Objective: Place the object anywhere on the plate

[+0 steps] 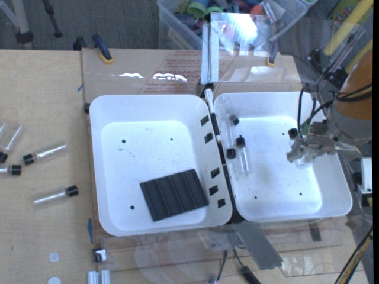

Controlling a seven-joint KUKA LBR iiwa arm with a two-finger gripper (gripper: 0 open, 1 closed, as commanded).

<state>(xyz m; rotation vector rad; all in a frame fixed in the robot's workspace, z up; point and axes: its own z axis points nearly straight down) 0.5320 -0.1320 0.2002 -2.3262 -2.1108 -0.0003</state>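
Camera view: one dark ridged plate [174, 194] in left bin [106, 123]; two clear tubes [241, 154] in right bin [337, 203]; fingers [298, 157] state unclear.

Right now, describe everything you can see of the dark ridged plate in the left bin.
The plate is a dark grey, matte rectangle with parallel ridges running across its top. It lies flat on the floor of the left bin, toward the near right corner, turned slightly askew to the bin walls. Nothing rests on it.

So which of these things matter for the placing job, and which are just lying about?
In the job:
- dark ribbed plate, left bin
- clear capped vials, right bin
- gripper, over the right bin

Lying about:
- loose vials on the bench
- tub of toys behind
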